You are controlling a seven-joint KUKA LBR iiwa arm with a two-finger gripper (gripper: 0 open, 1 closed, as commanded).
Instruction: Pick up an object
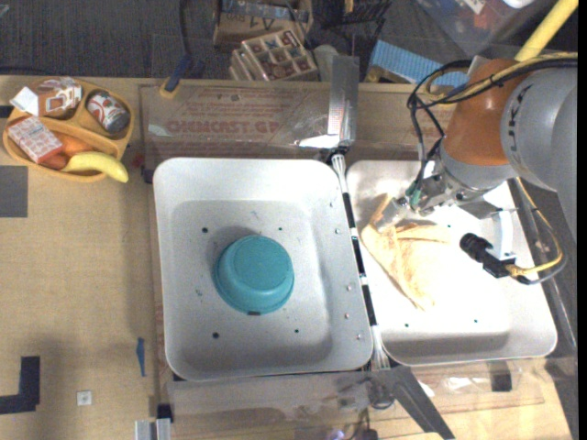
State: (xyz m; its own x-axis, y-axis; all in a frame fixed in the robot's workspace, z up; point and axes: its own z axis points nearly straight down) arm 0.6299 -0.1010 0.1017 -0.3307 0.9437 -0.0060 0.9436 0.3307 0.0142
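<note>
You see the claw [415, 197] low in the upper left part of the right bin [514, 337], right at the top edge of a tan cloth [408, 255] that lies crumpled across the bin's left half; whether it grips the cloth, you cannot tell. A teal bowl [255, 273] sits upside down mid-frame in the left bin [183, 200].
</note>
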